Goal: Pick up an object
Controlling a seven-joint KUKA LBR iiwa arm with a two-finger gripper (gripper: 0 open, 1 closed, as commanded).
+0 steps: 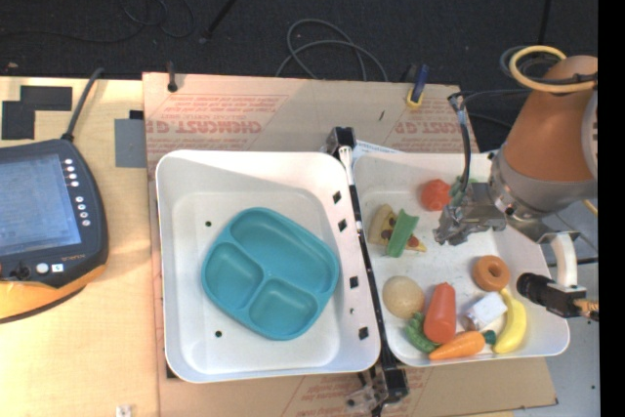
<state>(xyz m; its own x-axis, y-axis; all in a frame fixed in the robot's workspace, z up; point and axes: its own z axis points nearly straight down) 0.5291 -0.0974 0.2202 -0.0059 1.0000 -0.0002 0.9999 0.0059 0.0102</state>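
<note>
Listing the bench for you, left to right. Left bin: one teal divided plate, three compartments, lying flat and slightly turned, nothing on it. Right bin: all the toy food, so every candidate for the pick sits here, on the arm's side.

Contents of the right bin:
- Red tomato-like piece, near the far wall, just left of the gripper.
- Pizza slice with a green wedge on it, near the divider.
- Cream-coloured round piece, perhaps an egg or onion.
- Red pepper-like piece, touching an orange carrot and a green item below it.
- Brown doughnut, set apart from the cluster.
- Small white block beside a yellow banana at the near right corner.

Gripper: low inside the right bin, between the tomato-like piece and the pizza slice, with nothing visibly between its metal parts. Whether the claw stands apart or together you cannot tell from this angle; the wrist overhangs it.

Judgement: the tomato-like piece and the slice are the nearest targets; the near cluster is crowded and likelier to slip.

Off the bins: a control pendant at the left.
</note>
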